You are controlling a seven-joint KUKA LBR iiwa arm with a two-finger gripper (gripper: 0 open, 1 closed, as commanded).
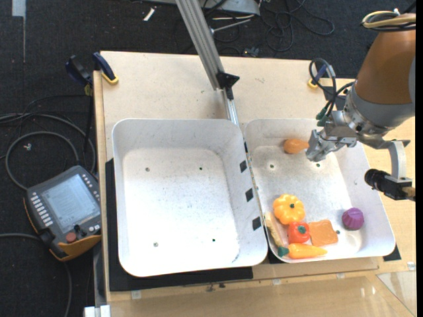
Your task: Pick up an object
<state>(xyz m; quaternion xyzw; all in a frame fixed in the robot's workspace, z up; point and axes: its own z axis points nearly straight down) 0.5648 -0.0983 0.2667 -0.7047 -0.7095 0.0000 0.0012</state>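
A small orange ball (295,146) lies at the right bin's (370,197) far edge.

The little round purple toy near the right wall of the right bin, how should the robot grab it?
Best guess: come straight down from above and pinch the small round purple toy across its middle. It sits apart from the other toys, so fingers fit on both sides, but the white bin wall runs close on its right. The pincer is now near the orange ball.

A robotics lab: teach pendant (64,210) on the floor, loose cables (277,15), plywood bench (165,84).
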